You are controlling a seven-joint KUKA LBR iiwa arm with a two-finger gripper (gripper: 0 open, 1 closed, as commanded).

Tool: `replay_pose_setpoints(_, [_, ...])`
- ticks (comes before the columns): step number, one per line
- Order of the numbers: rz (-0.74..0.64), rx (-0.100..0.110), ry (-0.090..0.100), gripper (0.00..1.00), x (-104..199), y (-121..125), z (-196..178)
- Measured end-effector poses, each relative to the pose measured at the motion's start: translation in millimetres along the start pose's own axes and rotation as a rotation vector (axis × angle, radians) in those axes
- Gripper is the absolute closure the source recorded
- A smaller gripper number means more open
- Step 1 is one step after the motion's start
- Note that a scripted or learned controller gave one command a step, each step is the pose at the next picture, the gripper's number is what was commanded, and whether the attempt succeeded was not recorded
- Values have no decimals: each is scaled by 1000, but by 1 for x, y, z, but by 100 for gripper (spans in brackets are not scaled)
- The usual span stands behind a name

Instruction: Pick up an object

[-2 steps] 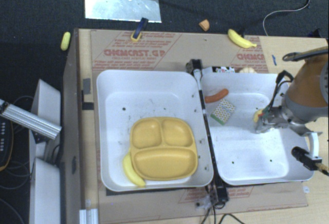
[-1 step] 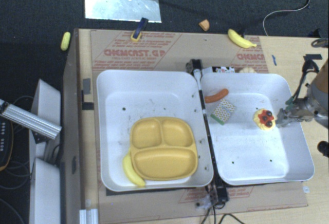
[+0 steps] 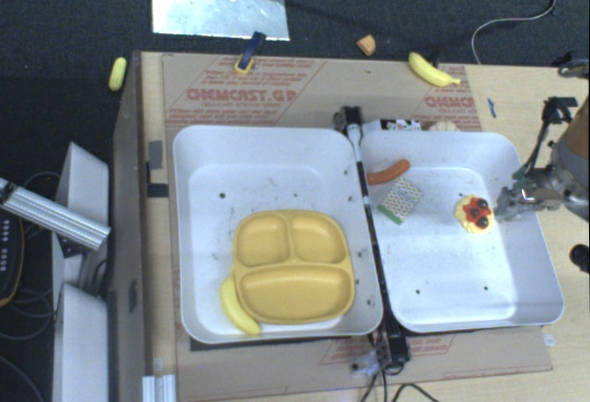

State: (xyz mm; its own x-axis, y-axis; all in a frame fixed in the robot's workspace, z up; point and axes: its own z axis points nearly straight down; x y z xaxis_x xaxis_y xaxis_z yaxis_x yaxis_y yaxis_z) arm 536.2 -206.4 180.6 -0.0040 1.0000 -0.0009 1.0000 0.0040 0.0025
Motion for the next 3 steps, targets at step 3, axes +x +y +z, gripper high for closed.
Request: replay_pose_setpoints(3, [0, 0, -1, 100, 0, 37, -6])
